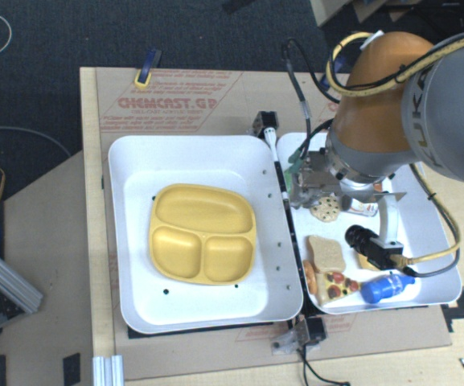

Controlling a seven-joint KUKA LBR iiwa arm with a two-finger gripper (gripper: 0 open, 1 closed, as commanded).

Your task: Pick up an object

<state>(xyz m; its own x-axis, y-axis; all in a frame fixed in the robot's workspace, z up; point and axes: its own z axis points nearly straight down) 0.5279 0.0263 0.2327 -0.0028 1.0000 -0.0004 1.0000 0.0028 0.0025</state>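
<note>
My gripper (312, 190) hangs low over the left part of the right bin (437, 215), just above a round speckled cookie (325, 208). I see nothing held in it. In front of the cookie lie a slice of bread (326, 253) and a pizza slice (334, 284). A blue bottle-shaped thing (384, 287) lies at the bin's front. The grey arm with its orange band (384, 63) covers the back of this bin.
The left bin (127, 175) holds a yellow divided plate (203, 233). A black ridge (284, 215) runs where the two bins meet. A small pale item (365, 208) lies right of the cookie. Brown board surrounds the bins.
</note>
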